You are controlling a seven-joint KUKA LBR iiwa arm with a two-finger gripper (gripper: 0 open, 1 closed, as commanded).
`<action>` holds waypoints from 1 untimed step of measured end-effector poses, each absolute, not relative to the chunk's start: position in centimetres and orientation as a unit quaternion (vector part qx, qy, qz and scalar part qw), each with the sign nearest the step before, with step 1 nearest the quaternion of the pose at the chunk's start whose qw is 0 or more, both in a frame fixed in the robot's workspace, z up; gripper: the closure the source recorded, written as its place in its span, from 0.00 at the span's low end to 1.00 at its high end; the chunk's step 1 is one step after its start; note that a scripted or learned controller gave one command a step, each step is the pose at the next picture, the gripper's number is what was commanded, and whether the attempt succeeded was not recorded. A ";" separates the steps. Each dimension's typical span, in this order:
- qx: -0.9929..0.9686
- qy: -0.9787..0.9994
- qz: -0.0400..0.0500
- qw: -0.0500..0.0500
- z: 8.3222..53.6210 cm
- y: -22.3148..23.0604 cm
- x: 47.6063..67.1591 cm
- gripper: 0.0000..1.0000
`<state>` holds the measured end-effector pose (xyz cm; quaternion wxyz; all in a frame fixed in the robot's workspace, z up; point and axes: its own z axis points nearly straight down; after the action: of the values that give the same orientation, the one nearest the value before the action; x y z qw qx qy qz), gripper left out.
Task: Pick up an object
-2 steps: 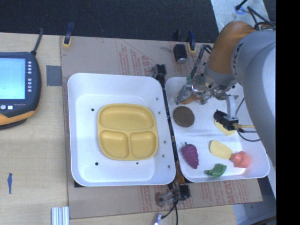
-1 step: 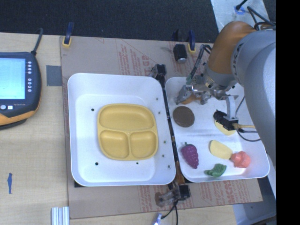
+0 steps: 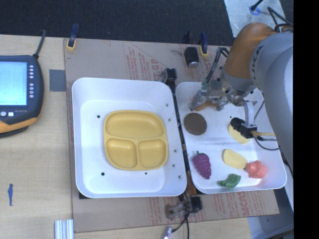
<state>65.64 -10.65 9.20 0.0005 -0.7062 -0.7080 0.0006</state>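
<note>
My gripper [image 3: 209, 99] hangs over the right bin [image 3: 271, 183] near its far-left corner, at about 1 o'clock from the brown disc [image 3: 195, 123], and I cannot tell how it is set or whether it has hold of anything. The disc lies toward 10 o'clock in that bin, the purple grapes [image 3: 202, 165] at 7 o'clock, the green piece [image 3: 229, 180] at 6 o'clock, and the yellow wedge [image 3: 234, 159] just beside the pink piece [image 3: 256, 169] toward 5 o'clock. The left bin [image 3: 87, 133] carries a yellow divided tray [image 3: 135, 139] at its centre.
</note>
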 end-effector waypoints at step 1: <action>-0.706 -0.708 0.001 0.002 9.2 -9.4 65.6 0.00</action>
<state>65.61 -9.45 9.18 0.0021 -0.7061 -0.7082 0.0010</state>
